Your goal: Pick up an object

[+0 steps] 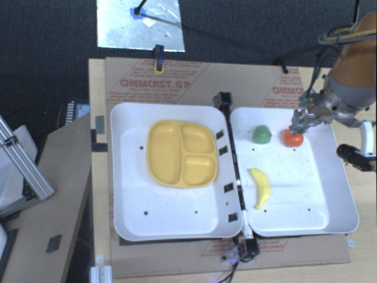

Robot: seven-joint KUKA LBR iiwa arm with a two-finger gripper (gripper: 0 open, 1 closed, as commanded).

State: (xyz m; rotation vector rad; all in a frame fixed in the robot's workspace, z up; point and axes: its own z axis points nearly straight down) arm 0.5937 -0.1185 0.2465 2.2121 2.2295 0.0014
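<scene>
The jaws of the gripper (299,128) sit low over the red object (293,138) in the right bin (336,181), seemingly lined up for a grasp, though whether they are parted cannot be told.

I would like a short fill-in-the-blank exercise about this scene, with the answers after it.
1. The yellow divided plate lies in the ____ bin.
2. The banana lies in the ____ bin.
3. The gripper is right above the ____ object.
4. The round green object lies to the ____ of the red one.

Missing words: left; right; red; left
</scene>
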